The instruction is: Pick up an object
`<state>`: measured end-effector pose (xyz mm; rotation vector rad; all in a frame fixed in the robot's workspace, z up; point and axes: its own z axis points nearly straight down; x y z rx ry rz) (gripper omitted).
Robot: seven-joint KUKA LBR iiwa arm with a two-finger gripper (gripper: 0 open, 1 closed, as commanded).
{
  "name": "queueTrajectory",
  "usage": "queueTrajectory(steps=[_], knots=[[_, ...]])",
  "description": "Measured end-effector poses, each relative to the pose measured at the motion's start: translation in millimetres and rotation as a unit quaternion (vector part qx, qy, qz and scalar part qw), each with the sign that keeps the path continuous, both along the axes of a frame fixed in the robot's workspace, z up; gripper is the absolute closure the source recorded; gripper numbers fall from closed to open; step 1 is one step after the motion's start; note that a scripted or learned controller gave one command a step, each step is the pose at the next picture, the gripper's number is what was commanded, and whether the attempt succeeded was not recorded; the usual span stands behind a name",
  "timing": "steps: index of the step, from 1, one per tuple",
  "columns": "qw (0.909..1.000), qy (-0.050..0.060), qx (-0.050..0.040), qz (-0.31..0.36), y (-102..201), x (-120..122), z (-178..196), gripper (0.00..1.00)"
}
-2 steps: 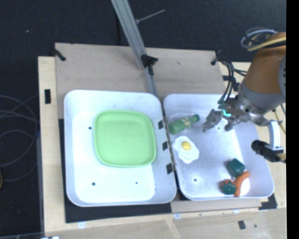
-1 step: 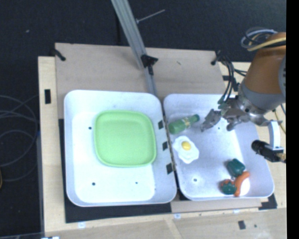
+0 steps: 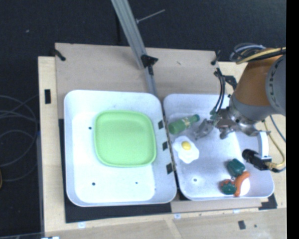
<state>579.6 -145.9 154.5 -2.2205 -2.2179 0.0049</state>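
The grey two-finger gripper (image 3: pixel 203 129) hangs low in the right shallow white bin (image 3: pixel 209 190), its fingers apart and clamped on nothing. Just to its left lies a green plastic bottle with a yellow cap (image 3: pixel 183 124), and below that a white toy fried egg with a yellow yolk (image 3: pixel 186 150). A dark green block (image 3: pixel 235 166) and an orange-and-white toy piece (image 3: pixel 237 184) sit together near the bin's lower right corner, well apart from the gripper. A pale green square plate (image 3: pixel 125 138) lies in the left white bin (image 3: pixel 82 183).

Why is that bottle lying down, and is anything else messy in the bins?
The green bottle lies on its side in the right bin, near the gripper. Nothing looks spilled or broken. The fried egg toy and the green plate lie flat.
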Motion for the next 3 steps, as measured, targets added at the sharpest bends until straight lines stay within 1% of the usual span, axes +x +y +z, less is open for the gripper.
queueTrajectory(steps=[1, 2, 3], knots=[[1.0, -0.001, -0.0006, 0.0, -1.4, -0.8, -51.6, 0.0], [1.0, -0.003, 0.0, 0.0, -1.0, 0.4, -39.2, 1.0], [1.0, -0.004, -0.0003, 0.0, -1.5, 1.0, 3.1, 1.0]])
